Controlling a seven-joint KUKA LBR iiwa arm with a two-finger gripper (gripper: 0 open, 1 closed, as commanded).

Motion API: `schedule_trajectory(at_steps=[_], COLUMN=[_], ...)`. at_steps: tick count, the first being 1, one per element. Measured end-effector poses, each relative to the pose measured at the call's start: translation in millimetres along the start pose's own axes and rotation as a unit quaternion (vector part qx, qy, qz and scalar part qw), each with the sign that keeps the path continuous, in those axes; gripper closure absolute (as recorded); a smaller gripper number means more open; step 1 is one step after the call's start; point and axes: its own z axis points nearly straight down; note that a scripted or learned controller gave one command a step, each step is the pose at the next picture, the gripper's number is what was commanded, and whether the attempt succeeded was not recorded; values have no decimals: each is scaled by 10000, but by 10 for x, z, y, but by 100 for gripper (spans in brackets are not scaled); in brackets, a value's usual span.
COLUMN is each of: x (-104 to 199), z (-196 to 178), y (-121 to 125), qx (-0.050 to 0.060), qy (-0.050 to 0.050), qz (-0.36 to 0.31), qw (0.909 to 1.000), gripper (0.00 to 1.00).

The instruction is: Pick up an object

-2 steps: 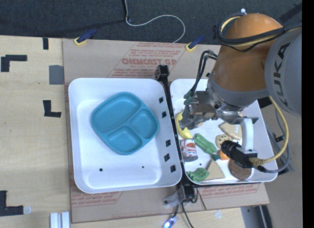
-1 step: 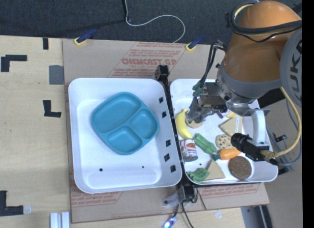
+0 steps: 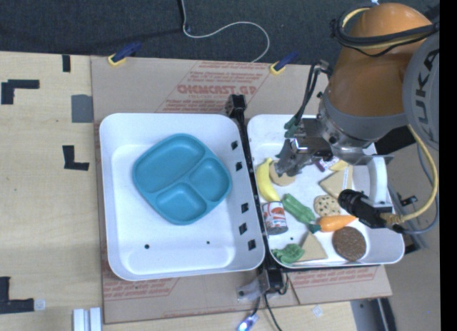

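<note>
Two white bins sit side by side on the bench. One, the left bin [image 3: 114,201], has a blue plate [image 3: 182,178] with three sections lying near its middle. Next to it, the right bin [image 3: 268,128] is full of toy food. A yellow banana [image 3: 266,181] lies close to the right bin's left edge, and a small red and white can [image 3: 275,217] lies just below it. A green pickle [image 3: 298,208] lies beside the can, toward the middle of the bin. Near the bottom edge are a green leafy piece [image 3: 288,254], a tan wedge [image 3: 313,247] touching it, and a round brown patty [image 3: 350,242]. An orange carrot [image 3: 337,222] lies just above the patty, and a spotted cookie [image 3: 326,204] lies above the carrot. The grey and orange arm [image 3: 371,58] reaches in over the right bin's top right corner. Its gripper [image 3: 289,162] hangs low just right of the banana's top end, over a small tan thing [image 3: 284,177]. I cannot tell how wide the pincer is or if it holds anything.
</note>
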Motion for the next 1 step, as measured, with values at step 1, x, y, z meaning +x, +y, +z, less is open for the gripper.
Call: schedule_trajectory(at_steps=[1], x=[450], z=[-600], y=[-156], qx=[-29], qy=[16], qz=[-42], qw=[10000], gripper=[100])
